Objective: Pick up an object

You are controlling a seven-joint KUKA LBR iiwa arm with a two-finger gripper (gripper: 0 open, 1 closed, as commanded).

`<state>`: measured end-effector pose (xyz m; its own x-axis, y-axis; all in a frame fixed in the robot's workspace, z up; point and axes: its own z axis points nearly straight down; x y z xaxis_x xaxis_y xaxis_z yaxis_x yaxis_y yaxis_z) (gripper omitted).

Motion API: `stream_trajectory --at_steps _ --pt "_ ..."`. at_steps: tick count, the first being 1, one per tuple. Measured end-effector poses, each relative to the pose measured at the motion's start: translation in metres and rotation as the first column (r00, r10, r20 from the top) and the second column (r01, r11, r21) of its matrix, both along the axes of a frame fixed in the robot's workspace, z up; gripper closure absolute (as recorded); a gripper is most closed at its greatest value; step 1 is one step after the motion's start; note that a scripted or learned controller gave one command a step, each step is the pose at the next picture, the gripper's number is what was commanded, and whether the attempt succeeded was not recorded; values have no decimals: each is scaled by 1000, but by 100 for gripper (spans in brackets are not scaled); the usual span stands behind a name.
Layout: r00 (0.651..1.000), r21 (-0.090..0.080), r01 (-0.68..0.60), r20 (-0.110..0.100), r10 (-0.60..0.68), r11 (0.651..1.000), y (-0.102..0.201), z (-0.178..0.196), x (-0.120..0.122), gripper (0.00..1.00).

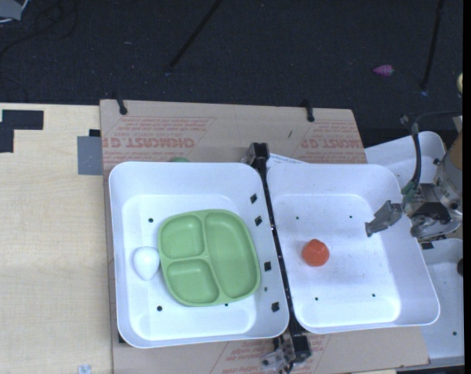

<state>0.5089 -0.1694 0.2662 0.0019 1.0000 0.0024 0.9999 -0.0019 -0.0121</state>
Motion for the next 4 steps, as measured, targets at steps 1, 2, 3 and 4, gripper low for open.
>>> stream_trajectory --at_steps 1,2,3,4 --pt "1000 -3 -2 11 2 1000 0 5 2 0" --pt "1000 0 -2 3 2 1000 1 -58 6 0" --pt "1000 1 -2 3 2 1000 10 -119 7 0" --pt "1000 1 -1 4 1 1000 11 -173 6 0"
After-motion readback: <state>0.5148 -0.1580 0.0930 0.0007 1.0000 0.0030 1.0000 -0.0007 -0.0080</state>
